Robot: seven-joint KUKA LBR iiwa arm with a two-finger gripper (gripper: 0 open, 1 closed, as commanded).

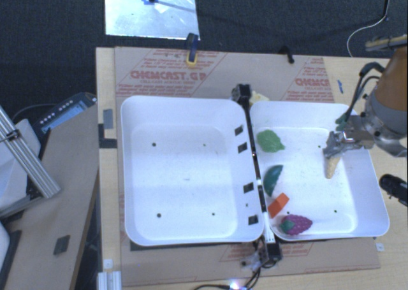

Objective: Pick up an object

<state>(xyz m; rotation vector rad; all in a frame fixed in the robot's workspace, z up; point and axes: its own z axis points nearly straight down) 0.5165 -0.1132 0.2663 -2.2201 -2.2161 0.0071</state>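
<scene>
Reading the board [191, 72] under the bins first, I made out red print that seemed to say "CHEMCAST GP", once at about 11 o'clock of the frame's centre and again, fainter, toward 1 o'clock; I could not vouch for every letter. A yellow clamp [191, 58] sat on the board's far edge at 12 o'clock.

I saw the left bin [137, 116] holding nothing but small dark dots on its floor. The right bin [370, 218] held the objects. A light green leafy piece [270, 141] lay at 10 o'clock of that bin's middle, a darker green wedge [273, 178] lay near the divider at 8 o'clock, an orange block [278, 206] sat just below the wedge, and a purple grape-like cluster [296, 224] with a green tip rested at 7 o'clock near the front wall.

I found the gripper [334, 152] at 3 o'clock of the right bin, with a tan cone-shaped piece [331, 166] directly beneath its tip. From my feed I could not tell how its grip stood, or whether the cone was held or merely lying under it.
</scene>
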